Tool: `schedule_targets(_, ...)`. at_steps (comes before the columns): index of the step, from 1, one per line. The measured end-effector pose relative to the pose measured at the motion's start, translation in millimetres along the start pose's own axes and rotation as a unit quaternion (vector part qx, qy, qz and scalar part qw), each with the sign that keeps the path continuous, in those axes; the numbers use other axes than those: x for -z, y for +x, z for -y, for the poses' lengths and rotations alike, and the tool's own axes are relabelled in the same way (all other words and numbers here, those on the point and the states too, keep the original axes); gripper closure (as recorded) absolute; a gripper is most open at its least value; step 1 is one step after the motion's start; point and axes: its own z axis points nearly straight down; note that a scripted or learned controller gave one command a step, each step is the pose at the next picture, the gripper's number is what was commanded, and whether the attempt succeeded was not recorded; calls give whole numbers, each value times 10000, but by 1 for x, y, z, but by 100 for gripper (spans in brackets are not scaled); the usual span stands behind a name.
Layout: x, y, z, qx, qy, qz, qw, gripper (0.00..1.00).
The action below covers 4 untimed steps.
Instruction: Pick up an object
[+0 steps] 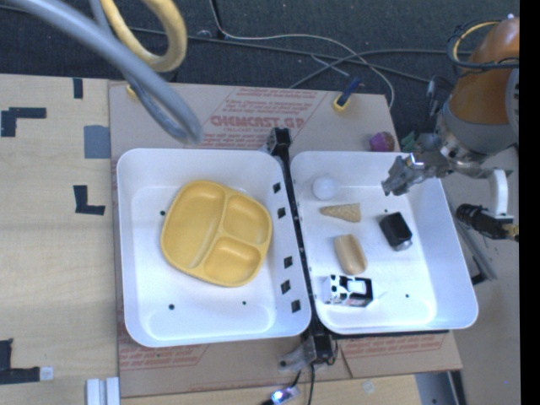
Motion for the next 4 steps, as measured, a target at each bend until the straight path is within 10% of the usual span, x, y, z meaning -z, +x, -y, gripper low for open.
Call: schedule_targets(4,-15,226,52,31,40,-14,10000,100)
